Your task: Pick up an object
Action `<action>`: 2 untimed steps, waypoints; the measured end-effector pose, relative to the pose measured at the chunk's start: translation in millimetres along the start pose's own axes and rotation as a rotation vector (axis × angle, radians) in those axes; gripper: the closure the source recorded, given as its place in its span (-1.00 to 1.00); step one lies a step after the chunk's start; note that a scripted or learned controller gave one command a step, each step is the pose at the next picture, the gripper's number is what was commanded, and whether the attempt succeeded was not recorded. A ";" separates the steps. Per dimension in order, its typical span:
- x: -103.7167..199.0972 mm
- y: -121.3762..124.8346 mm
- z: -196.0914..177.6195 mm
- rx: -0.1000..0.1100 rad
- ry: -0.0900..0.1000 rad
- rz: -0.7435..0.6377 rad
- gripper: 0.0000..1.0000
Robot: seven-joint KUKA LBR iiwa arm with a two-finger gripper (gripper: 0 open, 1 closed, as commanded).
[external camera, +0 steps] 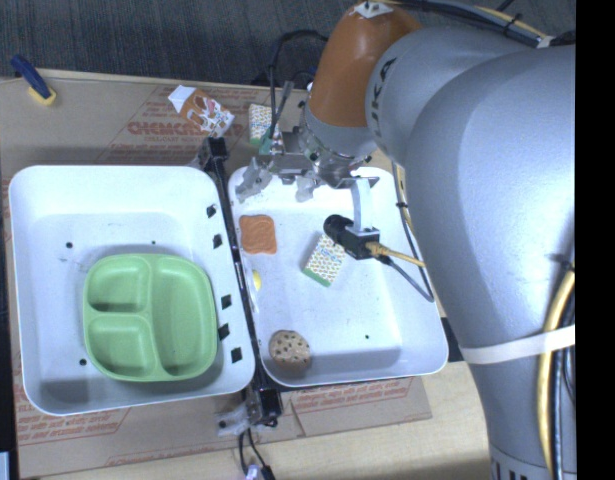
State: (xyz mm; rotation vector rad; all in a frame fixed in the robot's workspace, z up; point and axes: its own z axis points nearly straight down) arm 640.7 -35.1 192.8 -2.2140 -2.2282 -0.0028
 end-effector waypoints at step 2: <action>4.9 1.2 0.2 0.001 0.000 0.000 -1.00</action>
